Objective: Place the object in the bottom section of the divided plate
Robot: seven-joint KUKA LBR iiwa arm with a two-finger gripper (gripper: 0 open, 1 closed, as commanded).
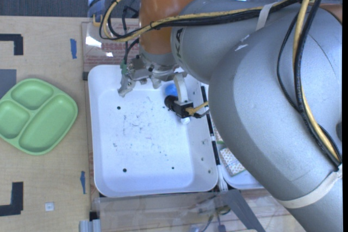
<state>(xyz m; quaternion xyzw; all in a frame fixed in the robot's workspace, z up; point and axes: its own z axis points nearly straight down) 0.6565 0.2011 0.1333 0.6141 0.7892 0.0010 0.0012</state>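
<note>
White left bin [147, 171] takes the near-middle of the bench: floor scuffed, a few dark specks, bare along its near edge. Right bin [239, 176] is mostly under the arm; only a patterned scrap [231, 161] shows at its near-left corner.

Green divided plate [37, 115] sits on the wooden bench [43, 41] near its left edge, well apart from the bin. Two small sections on the far side, one long section on the near-right; my read is that the long one is the target.

Object: small blue piece [169, 88] at the left bin's far-right corner, beside a black-and-white part [179, 107] that may belong to it or to the tool. Can't tell which.

Gripper [128, 83] hangs over the bin's far edge, just left of the blue piece. Whether it's open or closed: can't tell, and nothing is visibly held.

Handling guess: small, light, probably rigid plastic, likely slick. Corner placement is awkward because the bin wall blocks one side. I'd pinch across its narrow width, away from the wall.
</note>
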